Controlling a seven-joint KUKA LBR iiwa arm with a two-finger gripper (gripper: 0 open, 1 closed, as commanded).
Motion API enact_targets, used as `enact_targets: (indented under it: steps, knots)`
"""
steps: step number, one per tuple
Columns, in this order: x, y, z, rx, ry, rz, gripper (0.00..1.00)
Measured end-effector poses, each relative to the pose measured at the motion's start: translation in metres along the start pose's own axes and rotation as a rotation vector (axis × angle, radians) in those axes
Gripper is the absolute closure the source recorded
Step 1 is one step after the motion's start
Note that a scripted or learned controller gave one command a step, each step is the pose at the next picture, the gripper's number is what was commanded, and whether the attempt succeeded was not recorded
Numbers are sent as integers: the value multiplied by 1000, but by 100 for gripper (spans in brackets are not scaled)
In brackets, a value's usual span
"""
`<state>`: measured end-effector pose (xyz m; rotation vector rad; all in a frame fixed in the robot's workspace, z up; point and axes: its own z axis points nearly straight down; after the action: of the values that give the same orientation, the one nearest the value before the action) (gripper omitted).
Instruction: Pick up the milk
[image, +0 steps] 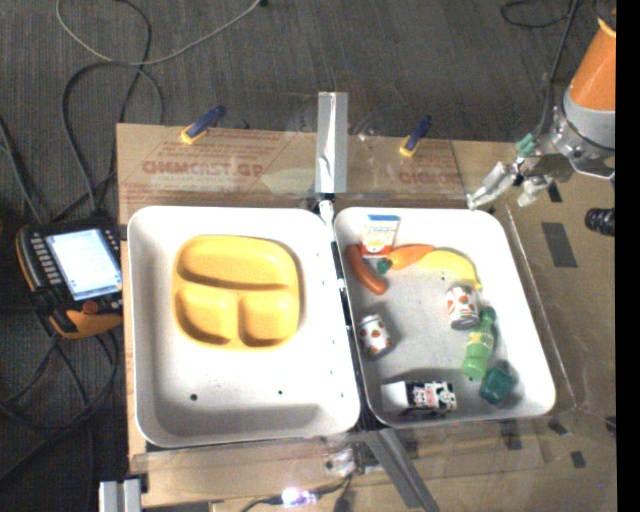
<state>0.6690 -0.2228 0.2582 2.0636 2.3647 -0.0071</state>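
The milk (431, 396) is a small white carton with black cow patches, lying on its side near the front edge of the right bin (527, 290). My gripper (512, 187) hangs above the bench just past that bin's far right corner, well away from the milk. It is open with nothing between its fingers.
The right bin also holds a white and yellow carton (381, 232), a sausage (364, 268), a carrot (408, 257), a banana (452, 264), two small cans (462, 305) (373, 334) and a green bottle (480, 350). A yellow divided tray (240, 291) lies in the left bin (150, 380).
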Motion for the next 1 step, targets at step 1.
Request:
enact_targets:
  steps: [1]
  knots:
    - [67,2,129,-1,5,-197,0]
